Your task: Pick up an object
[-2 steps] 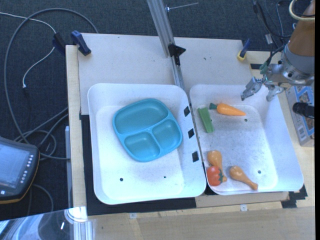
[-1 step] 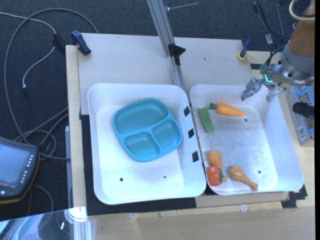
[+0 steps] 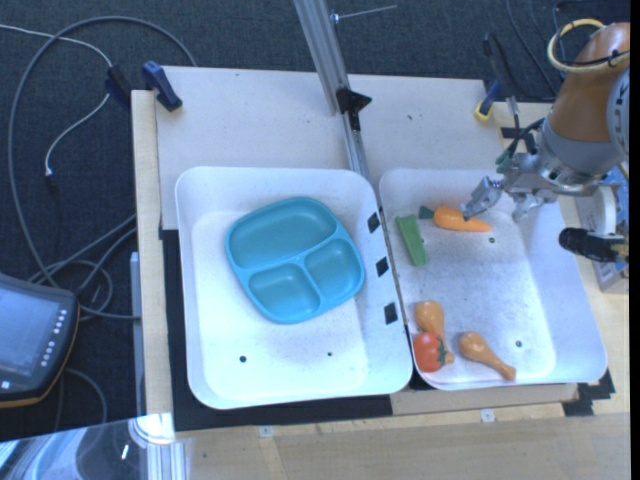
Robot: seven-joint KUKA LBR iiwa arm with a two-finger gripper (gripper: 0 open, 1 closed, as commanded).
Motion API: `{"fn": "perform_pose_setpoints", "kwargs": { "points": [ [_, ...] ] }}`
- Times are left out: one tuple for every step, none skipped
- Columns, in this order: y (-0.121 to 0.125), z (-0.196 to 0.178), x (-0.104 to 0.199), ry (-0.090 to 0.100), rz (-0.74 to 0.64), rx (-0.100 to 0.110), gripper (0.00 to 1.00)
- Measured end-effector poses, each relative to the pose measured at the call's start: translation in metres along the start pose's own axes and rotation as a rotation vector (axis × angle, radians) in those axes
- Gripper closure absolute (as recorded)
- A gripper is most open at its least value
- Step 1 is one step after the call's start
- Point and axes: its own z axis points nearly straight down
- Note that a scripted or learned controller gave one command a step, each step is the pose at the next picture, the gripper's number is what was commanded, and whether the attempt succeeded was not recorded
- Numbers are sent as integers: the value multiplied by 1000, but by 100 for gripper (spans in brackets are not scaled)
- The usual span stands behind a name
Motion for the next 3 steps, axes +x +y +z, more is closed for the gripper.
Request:
{"fn": "perform_pose_setpoints", "kwargs": {
  "points": [
    [-1, 53, 1, 0, 1, 0, 0],
    [2, 38, 1, -2, -1, -8, 100],
    [8, -12, 9, -4, -1, -15, 100]
  ]
}}
